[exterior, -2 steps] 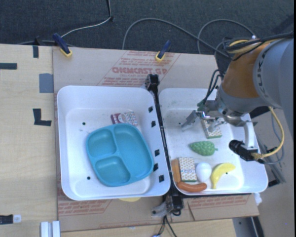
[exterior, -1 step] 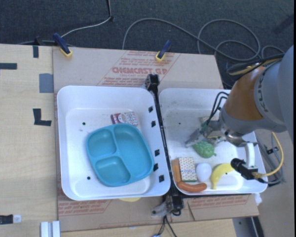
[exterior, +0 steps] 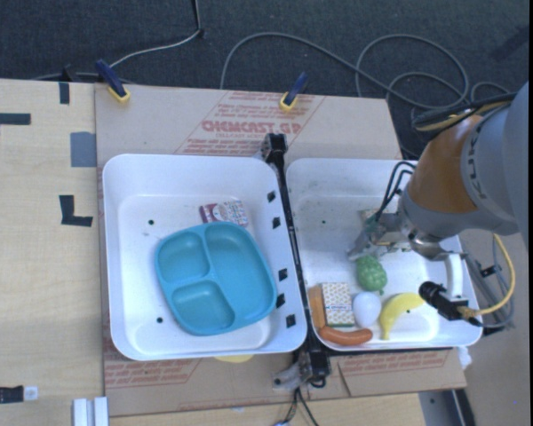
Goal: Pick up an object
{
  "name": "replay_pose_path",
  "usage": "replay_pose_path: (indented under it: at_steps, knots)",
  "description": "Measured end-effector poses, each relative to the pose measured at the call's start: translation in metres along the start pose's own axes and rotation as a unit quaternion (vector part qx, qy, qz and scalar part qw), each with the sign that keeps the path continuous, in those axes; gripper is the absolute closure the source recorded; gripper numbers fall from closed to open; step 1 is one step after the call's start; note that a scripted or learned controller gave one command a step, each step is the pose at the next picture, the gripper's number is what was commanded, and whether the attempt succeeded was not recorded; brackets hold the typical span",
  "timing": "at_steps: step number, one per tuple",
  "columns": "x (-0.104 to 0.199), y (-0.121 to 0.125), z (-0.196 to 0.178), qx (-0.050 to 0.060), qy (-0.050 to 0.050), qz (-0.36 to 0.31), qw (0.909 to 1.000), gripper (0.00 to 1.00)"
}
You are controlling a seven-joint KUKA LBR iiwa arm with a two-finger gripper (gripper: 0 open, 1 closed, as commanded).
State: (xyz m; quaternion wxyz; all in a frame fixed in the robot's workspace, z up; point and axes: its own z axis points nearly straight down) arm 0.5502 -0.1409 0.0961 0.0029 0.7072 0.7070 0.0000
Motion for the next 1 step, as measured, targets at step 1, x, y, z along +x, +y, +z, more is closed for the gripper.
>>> replay_pose_path:
  at_steps: [1]
  knots:
    - [0.1175,-0.0090,-0.0890,0.002,0.003,-0.002,1.0000,1.00]
